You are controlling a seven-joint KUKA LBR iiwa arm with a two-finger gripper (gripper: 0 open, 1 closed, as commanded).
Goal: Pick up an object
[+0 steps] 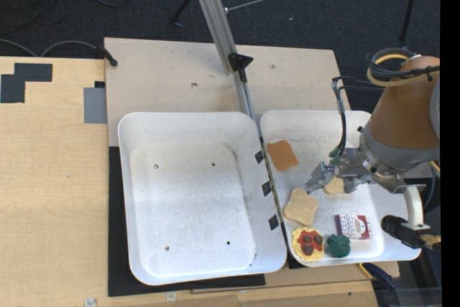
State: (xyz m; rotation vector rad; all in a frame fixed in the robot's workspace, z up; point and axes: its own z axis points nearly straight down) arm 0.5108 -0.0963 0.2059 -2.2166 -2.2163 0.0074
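the desk (172, 72), a pale board, carries two shallow white bins side by side: the left bin (136, 154) and the right bin (302, 124), edges touching. a black mat (113, 226), possibly rubber, lies under them.

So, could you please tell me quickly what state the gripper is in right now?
Gripper: low over the right bin, next to a pale food piece; open or closed cannot be told, and no object is seen held.
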